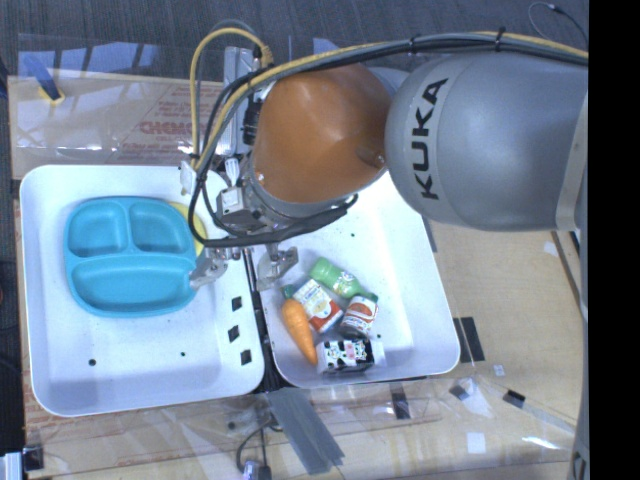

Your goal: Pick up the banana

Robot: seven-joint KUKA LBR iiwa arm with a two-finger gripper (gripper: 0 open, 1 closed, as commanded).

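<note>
Though banana [199,224] mostly hidden mid-frame beside blue tray [130,255], judge it light, soft, bruisable: grip mid-body; pincer [240,263] spread, empty.

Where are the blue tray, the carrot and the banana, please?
blue tray [128,256]: camera view, its divider ridge.
carrot [298,330]: camera view, middle of its orange body.
banana [197,220]: camera view, yellow sliver beside the tray's right edge.
</note>
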